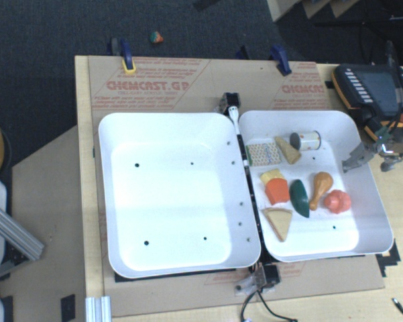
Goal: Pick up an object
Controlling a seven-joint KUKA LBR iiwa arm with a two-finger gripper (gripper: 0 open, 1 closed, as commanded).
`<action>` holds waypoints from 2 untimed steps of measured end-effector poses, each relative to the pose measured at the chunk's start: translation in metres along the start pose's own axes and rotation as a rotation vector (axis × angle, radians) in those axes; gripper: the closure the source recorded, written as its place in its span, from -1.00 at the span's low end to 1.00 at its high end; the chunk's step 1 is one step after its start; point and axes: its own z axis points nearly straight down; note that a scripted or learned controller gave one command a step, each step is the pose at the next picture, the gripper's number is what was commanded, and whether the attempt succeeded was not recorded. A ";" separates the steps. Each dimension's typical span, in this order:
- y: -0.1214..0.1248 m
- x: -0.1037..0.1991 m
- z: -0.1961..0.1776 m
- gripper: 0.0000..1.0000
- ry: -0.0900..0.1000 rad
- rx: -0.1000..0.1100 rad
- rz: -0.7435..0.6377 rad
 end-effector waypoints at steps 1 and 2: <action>0.032 -0.012 0.090 -1.00 0.003 0.007 -0.001; 0.067 -0.007 0.154 -1.00 0.010 0.002 -0.005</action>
